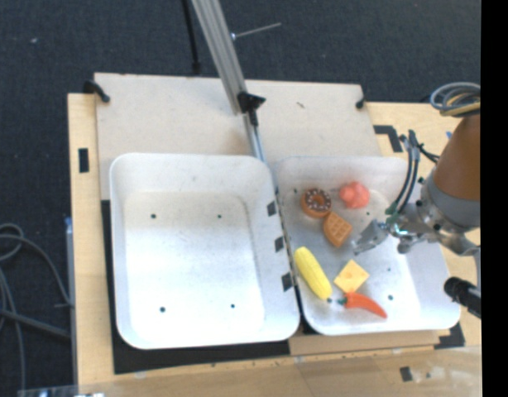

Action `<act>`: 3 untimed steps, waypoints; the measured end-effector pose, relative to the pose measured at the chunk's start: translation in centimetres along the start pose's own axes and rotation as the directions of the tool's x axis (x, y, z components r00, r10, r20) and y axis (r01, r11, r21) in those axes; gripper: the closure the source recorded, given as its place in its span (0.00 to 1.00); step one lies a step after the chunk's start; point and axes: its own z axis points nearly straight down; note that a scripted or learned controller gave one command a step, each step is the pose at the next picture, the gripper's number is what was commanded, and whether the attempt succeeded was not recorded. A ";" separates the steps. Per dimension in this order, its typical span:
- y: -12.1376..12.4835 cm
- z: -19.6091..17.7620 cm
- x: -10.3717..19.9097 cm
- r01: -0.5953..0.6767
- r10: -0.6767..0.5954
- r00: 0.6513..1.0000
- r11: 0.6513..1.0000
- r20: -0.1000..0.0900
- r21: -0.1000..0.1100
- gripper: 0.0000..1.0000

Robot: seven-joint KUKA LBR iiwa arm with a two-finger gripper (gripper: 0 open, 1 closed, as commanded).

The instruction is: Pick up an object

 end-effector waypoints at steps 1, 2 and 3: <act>0.1 -0.2 0.0 -0.003 0.003 1.000 1.000 0.001 -0.005 0.00; -0.2 5.6 -0.9 -0.004 0.004 1.000 1.000 0.002 0.002 0.00; -0.5 11.6 -0.3 -0.005 0.005 1.000 1.000 0.001 0.003 0.00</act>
